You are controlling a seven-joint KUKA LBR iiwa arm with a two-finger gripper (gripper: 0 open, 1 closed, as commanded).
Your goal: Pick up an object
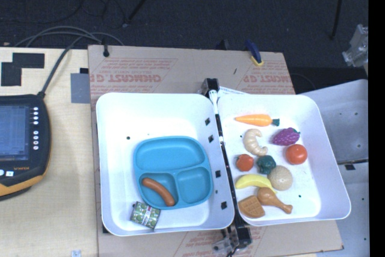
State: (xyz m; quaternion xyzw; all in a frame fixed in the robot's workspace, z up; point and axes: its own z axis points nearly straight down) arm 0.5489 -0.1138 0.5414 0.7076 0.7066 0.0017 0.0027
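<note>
Resting in the blue divided plastic tray (168,153), you see a brown toy sausage (157,191); at the far right, the pincer (356,46) is too unclear to tell its state.

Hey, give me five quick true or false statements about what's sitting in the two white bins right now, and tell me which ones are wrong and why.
1. The sausage lies in a compartment of the blue tray. True.
2. The carrot is in the left bin. False: it lies near the far edge of the right bin.
3. The banana lies between the carrot and the purple grapes. False: it lies nearer the front, just behind the drumstick.
4. A small green packet sits in the left bin, outside the tray, at its front corner. True.
5. The blue tray holds three toys. False: just the sausage.
</note>
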